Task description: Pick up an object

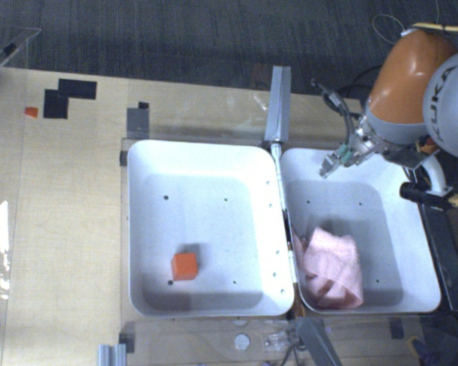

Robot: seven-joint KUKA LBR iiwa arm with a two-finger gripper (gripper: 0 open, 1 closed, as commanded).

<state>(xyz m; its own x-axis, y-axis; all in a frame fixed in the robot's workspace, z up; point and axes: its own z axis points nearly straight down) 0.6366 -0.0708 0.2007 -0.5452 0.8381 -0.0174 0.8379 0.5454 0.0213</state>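
Note:
A small orange cube (185, 266) lies on the floor of the left bin (145, 213), near its front left. A crumpled pink cloth (332, 268) rests in the right bin (407, 245), against its front left side. My gripper (333, 164) hangs over the back edge of the right bin, well above and behind the cloth, with nothing seen between its fingers. The arm's orange band and grey wrist sit at the upper right of the view.
A grey metal divider post (277, 105) stands behind the seam between the two bins. Black blocks (67, 96) and a small orange marker (30, 112) lie on the wooden bench at far left. Cables run behind the arm.

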